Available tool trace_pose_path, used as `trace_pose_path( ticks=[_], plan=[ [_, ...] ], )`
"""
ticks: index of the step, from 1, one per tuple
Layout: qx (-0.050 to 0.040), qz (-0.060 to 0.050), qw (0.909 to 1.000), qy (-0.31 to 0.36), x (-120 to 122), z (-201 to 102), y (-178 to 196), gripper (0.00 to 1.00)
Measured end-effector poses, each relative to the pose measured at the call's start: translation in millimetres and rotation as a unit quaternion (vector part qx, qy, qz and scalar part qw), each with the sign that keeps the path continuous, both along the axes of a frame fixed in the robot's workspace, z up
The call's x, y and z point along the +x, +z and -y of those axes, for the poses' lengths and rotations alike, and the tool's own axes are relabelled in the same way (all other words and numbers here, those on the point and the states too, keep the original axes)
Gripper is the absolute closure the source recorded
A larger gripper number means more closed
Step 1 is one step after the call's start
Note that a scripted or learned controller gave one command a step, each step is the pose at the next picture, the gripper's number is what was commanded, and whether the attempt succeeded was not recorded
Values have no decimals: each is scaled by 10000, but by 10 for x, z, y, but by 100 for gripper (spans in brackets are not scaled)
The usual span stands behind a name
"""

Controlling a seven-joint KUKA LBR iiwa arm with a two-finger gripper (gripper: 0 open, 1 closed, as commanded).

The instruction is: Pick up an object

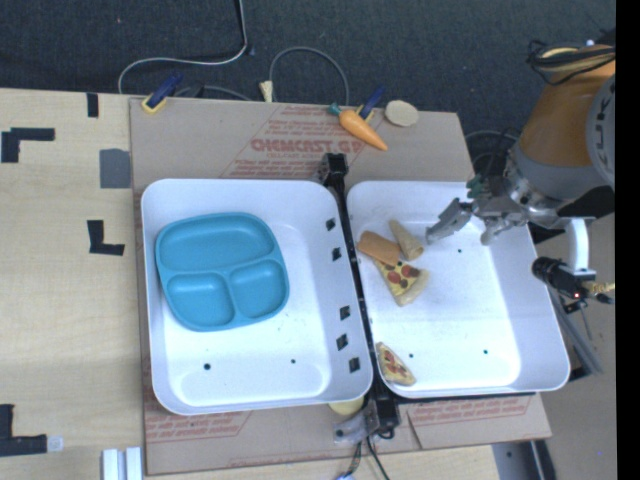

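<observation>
Hovering over the right bin (520,298), the open, empty gripper (470,226) sits just right of the toy food pieces (392,258) near its left wall. Approach step, I judge; next, lowering onto one.

This was a robotics lab. A grey and orange arm (560,128) reached in at three o'clock over two white bins (160,298) set on printed cardboard (290,143), with loose cables (240,28) trailing across dark carpet (420,28) at twelve o'clock.
</observation>
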State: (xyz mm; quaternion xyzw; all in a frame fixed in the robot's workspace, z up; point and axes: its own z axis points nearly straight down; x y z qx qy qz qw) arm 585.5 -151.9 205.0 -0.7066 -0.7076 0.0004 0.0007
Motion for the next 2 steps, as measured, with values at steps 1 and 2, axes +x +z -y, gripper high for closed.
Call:
trace_pose_path(
  ticks=[1,2],
  plan=[
    [20,-64,10000,9,-153,-487,-1096,0],
    [-22,20,10000,-5,-159,-550,-1188,0]
  ],
)
